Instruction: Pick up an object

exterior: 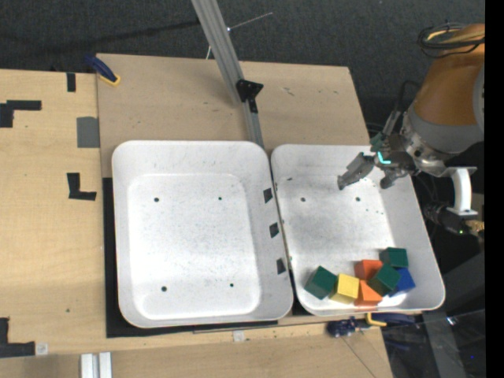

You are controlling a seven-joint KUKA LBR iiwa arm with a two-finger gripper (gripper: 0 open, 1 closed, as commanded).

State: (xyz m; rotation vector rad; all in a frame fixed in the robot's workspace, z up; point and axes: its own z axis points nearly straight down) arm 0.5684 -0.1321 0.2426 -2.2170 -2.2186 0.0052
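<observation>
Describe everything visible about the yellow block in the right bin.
The yellow block is a small cube, plain and matte, like painted wood or foam. It lies on the floor of the right bin near its front edge, slightly turned. A dark green block presses against its left side and an orange block against its right. The gripper hangs well away, above the bin's far end.

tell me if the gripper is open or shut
Open: the gripper shows two fingers spread apart with nothing between them, above the right bin.
</observation>
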